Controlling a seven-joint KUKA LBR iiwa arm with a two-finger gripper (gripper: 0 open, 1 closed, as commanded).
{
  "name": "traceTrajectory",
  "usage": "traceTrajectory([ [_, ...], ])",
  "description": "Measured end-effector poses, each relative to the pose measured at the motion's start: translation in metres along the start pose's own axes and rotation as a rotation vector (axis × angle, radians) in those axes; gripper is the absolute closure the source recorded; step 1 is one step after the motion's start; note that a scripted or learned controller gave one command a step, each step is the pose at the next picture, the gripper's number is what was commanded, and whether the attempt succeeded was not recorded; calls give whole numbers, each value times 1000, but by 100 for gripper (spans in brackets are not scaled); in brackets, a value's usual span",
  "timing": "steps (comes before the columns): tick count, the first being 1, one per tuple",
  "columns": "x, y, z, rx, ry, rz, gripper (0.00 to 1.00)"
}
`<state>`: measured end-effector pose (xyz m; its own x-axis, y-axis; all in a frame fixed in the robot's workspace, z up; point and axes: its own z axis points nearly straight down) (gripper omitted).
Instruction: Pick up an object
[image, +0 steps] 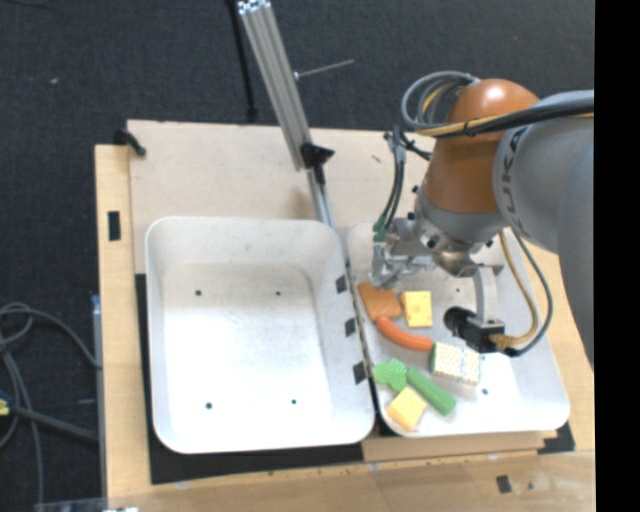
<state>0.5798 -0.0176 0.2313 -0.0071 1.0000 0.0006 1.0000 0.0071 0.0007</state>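
Task status: nothing lifted yet, as far as I can judge. The grey arm w/ orange band (480, 150) reaches in from 3 o'clock and hangs over the right shallow white plastic bin (545, 395); its hand (392, 262) sits low at the bin's 10 o'clock corner, just above the orange-brown rounded lump (377, 299). Can't tell if the hand is apart or together — wrist and cables block it. No obj visible between it, so no grasp to report.

Candidate objs all lie in the right bin:
- small yellow square block (417, 308), just at 3 o'clock of the lump
- orange carrot-shaped piece (405, 337), below the block, at about 5 o'clock of the lump
- white block w/ coloured dots (456, 363), toward 4 o'clock
- green brush-like piece (415, 387), near the 7 o'clock edge
- yellow wedge (407, 408), touching the green piece, at the bottom rim

Left shallow white plastic bin (160, 300) carries only dark specks.

Left to do: close on one obj, raise it clear. The lump looks the nearest pick.

Writing: faint letters on the arm's grey casing near 3 o'clock, too blurred to read. No other labels legible on the bench (200, 160).
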Motion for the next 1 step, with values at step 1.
traceTrajectory([
  [1, 47, 4, -13, -2, 1, -1, 100],
])
